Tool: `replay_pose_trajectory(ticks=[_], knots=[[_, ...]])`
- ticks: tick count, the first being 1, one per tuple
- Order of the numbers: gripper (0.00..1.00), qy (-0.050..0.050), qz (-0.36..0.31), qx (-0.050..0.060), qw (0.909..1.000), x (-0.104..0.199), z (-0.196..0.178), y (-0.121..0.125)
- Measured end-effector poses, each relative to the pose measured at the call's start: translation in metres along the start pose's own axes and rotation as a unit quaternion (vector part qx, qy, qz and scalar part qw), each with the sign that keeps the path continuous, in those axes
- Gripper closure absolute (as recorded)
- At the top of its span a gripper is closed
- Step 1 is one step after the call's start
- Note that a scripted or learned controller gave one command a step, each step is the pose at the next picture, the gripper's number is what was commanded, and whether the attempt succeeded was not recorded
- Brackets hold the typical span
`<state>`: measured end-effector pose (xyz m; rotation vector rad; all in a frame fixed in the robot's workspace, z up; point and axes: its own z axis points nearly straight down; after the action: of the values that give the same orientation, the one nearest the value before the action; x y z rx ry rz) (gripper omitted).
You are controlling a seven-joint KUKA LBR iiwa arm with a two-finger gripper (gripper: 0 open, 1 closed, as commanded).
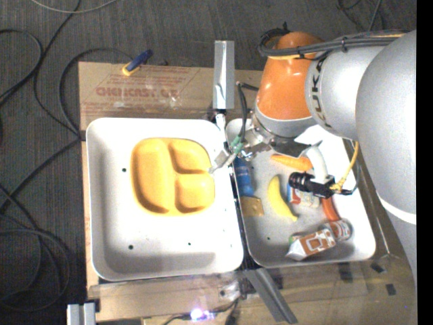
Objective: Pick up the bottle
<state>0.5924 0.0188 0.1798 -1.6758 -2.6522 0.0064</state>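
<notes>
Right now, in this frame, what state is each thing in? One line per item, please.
gripper: low over the seam between the bins, nothing visibly between its fingers.
blue bottle: lying in the right bin by its left wall, not lifted.
yellow tray: flat in the left bin, compartments up.
banana: lying in the right bin.
carton: tipped on its side, right bin.

Cardboard sheet [145,90]: faint red print, seemingly mirrored, unreadable.
</notes>
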Motion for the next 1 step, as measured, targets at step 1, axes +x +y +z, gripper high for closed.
replay_pose_trajectory(ticks=[1], knots=[[0.0, 0.0, 0.01, 0.0, 0.9999, -0.0437, 0.0001, -0.0757]])
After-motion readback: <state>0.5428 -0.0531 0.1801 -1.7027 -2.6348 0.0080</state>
